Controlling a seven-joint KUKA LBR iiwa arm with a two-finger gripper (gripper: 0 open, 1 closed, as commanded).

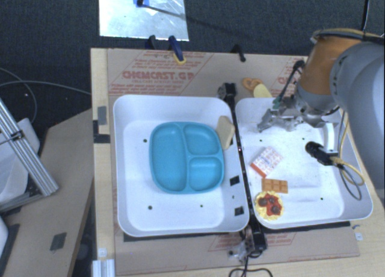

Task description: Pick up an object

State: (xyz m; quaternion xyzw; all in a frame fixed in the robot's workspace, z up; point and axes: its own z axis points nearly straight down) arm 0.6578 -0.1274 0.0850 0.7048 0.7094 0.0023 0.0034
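**A:** Where was the gripper [263, 126] at that moment?

**B:** It hung over the back left part of the right bin [361, 209], the grey arm [355, 83] reaching in from the right with its orange band [322, 59] above the wrist. Whether it was wide or narrow, I cannot tell; the tip was too small and dark against the white floor. Nothing showed in its grasp.

**A:** And the things it could pick up?

**B:** All lay nearer the camera than the gripper. A red-and-white checked packet [266, 161] sat just in front of it, apart from it. Beyond that, further forward, lay a small orange cracker [275, 185], and touching or almost touching the cracker's front edge was a yellow plate of red berries [269, 205], near the bin's front left corner.

**A:** Anything to the gripper's left?

**B:** Across the divider, in the left bin [129, 149], a blue divided plate [185, 156] lay flat, with a tan wedge [225, 131] leaning at its right rear edge, close beside the divider. Behind the gripper, outside the bins on the cardboard [156, 74], sat a yellow and orange toy piece [257, 87].
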